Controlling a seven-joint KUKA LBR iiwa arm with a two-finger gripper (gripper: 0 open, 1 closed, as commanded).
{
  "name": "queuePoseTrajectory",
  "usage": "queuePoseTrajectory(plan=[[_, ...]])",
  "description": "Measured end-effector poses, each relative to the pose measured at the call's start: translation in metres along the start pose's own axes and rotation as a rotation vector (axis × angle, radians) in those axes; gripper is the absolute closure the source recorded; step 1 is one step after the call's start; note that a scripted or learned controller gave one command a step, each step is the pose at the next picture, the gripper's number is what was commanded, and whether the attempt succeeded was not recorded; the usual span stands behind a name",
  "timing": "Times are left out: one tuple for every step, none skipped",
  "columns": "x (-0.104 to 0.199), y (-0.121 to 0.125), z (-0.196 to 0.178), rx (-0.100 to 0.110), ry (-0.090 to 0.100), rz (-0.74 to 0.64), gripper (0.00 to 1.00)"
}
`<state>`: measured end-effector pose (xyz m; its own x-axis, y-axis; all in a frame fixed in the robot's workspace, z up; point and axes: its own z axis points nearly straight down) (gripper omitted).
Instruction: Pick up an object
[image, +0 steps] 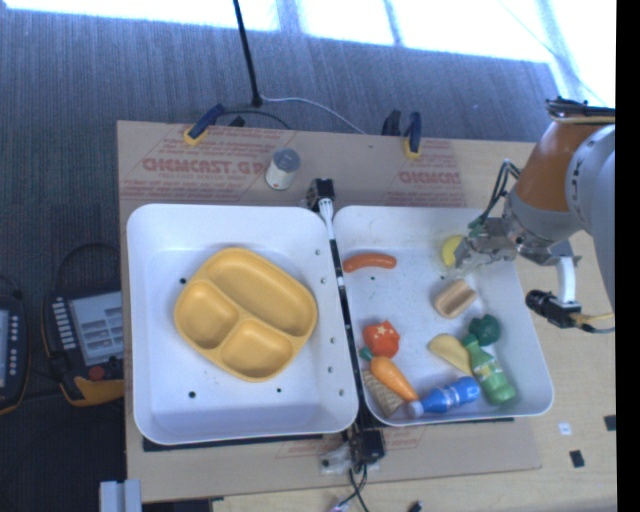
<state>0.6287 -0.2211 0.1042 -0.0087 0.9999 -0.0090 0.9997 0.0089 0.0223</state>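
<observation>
The right bin (420, 225) holds several toy foods. An orange-red sausage (369, 262) lies near its left wall and a tan bun (454, 297) sits in the middle. A yellow lemon piece (451, 249) lies at the upper right. My gripper (482, 246) hangs low over the bin's upper right corner, just right of the lemon piece and above the bun. Nothing is visibly held in it. Further front are a red tomato (381, 338), a carrot (391, 378), a yellow banana piece (449, 351), a green broccoli (485, 328), a green bottle (492, 377) and a blue bottle (449, 397).
The left bin (150, 240) holds a yellow divided plate (246, 313). A small grey and white cylinder (283, 168) stands on the board behind the bins, with clamps (411, 133) at the far edge. The arm's orange band (553, 170) rises at the right.
</observation>
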Motion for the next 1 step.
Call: queuePoseTrajectory(plan=[[0.0054, 0.001, 0.0006, 0.003, 0.011, -0.003, 0.0]])
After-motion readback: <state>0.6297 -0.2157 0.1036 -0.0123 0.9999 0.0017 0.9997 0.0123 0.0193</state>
